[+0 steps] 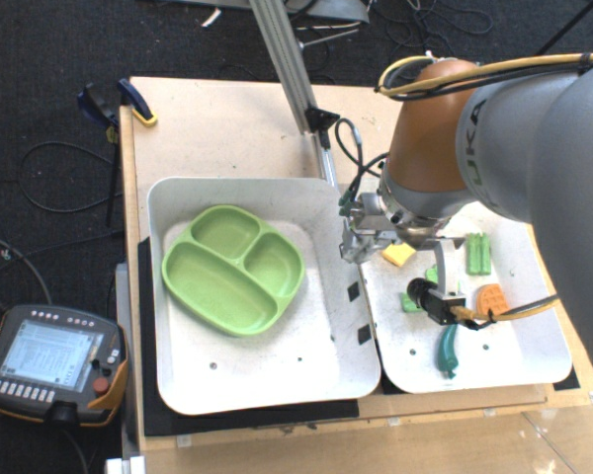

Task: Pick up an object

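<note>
Claw: the grey arm's two-finger claw [361,233] hangs low over the inner edge of the right shallow white bin [534,358]; whether it is apart or together cannot be told.
Right bin: a small yellow block [398,255] lies just beside the claw, with a light green ridged piece [478,254], an orange block [490,298], a small dark green piece [411,302] and a teal curved tool [447,352] nearby.
Left bin: the left white bin [267,368] carries a pale green three-compartment plastic plate [233,268].
Bench: both bins rest side by side on the tan bench [217,126].
</note>
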`<state>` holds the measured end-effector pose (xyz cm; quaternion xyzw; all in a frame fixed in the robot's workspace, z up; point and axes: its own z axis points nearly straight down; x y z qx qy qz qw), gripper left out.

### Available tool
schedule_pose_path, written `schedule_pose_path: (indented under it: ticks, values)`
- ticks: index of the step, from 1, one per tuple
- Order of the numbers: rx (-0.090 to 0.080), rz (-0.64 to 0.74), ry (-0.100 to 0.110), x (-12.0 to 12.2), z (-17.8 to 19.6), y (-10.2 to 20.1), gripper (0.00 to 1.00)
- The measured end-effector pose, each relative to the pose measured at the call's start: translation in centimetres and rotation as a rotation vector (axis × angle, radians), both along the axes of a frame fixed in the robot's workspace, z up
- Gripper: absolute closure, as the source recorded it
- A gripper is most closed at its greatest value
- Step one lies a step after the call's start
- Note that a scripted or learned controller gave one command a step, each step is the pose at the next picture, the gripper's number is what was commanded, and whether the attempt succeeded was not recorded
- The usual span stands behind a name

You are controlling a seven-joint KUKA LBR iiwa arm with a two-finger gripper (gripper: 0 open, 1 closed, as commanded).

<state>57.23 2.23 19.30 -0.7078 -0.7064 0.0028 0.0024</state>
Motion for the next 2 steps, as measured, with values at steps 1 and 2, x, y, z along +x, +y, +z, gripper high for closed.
schedule_pose_path:
  ticks: [1,2]
  values:
    - [0.002,0.009,-0.013,4.8,2.8,4.7,1.0]
    - [0.001,0.007,-0.011,6.7,4.0,4.5,1.0]
